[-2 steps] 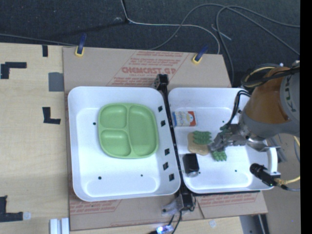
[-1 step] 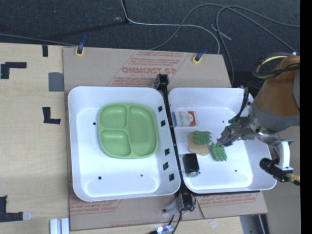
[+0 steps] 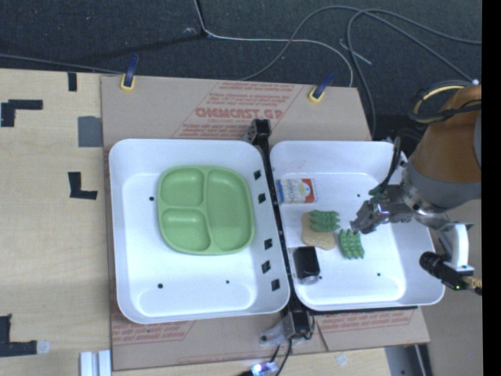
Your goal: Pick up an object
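The dark two-finger gripper (image 3: 368,219) hovers in the right white bin (image 3: 391,288), just beside a small green ridged toy (image 3: 351,244); whether it is spread I cannot tell. Centre it over that toy, clear of the tan piece (image 3: 316,233), before descending.

Arm (image 3: 446,155) cut off at right edge; small packet (image 3: 297,189) label unreadable.

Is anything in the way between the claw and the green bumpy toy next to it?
Nothing visible is. The claw sits in the right bin, just right of the green bumpy toy, with bare white floor between them. The tan piece and black block lie farther left.
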Controlling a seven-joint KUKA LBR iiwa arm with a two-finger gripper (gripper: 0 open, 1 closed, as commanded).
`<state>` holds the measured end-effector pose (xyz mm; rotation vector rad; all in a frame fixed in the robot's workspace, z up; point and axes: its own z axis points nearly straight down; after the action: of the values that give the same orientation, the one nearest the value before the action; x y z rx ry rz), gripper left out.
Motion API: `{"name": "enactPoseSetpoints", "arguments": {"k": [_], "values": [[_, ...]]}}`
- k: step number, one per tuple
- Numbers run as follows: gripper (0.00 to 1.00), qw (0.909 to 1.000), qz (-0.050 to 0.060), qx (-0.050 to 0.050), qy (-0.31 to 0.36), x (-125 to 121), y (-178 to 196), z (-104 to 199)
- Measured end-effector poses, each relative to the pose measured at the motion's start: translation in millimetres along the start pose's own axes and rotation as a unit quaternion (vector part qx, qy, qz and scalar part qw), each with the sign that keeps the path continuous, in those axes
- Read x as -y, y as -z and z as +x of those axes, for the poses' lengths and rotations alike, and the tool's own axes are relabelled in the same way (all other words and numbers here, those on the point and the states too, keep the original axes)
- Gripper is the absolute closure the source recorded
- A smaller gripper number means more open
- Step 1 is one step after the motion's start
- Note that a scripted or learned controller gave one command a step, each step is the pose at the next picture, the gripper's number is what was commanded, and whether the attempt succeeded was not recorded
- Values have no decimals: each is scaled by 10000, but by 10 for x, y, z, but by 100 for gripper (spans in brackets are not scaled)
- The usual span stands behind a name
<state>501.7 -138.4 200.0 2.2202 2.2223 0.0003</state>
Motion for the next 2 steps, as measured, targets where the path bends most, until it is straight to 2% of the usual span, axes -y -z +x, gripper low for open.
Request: {"name": "enactPoseSetpoints", "arguments": {"k": [1, 2], "values": [[100, 10000, 8, -14, 34, -13, 48, 645], [100, 10000, 16, -12, 28, 80, 77, 1123]]}}
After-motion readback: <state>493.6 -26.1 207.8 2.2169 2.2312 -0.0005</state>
